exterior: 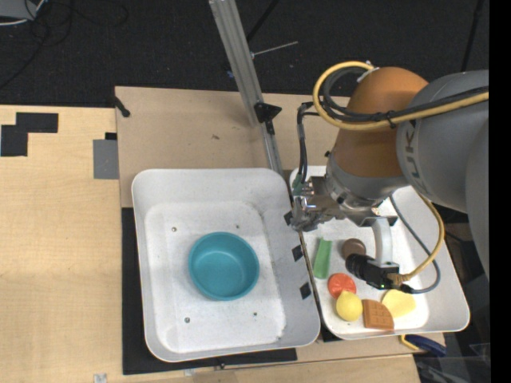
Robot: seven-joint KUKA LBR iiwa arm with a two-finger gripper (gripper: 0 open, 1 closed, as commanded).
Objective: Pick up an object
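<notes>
The arm reaches in from the right, its wrist hanging over the upper left part of the right bin [447,313]. The gripper [306,206] sits near that bin's left wall; I cannot tell its state or whether it has anything. Below it, on the bin floor, lie a green block [322,258], a brown round piece [353,248], a red ball [342,283], a yellow ball [348,307], an orange ridged piece [377,314] and a yellow piece [398,302], clustered close together. The left bin [160,206] holds a teal bowl [223,266], upright, near its middle.
</notes>
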